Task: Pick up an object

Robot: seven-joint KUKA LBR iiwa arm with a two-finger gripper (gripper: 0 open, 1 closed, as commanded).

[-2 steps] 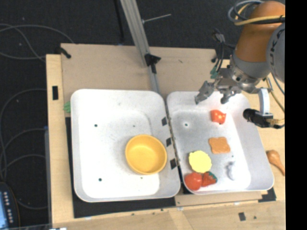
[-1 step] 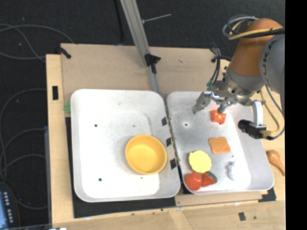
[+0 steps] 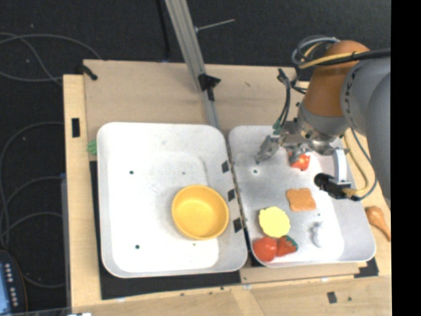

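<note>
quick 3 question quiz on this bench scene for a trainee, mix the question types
1. True or false: the yellow bowl sits in the left bin.
2. Which thing lies nearest the gripper? A) the small red piece B) the tomato C) the yellow bowl
3. Fill in: the toast slice lies in the ____ bin.

Key: 1 true; 2 A; 3 right
</note>
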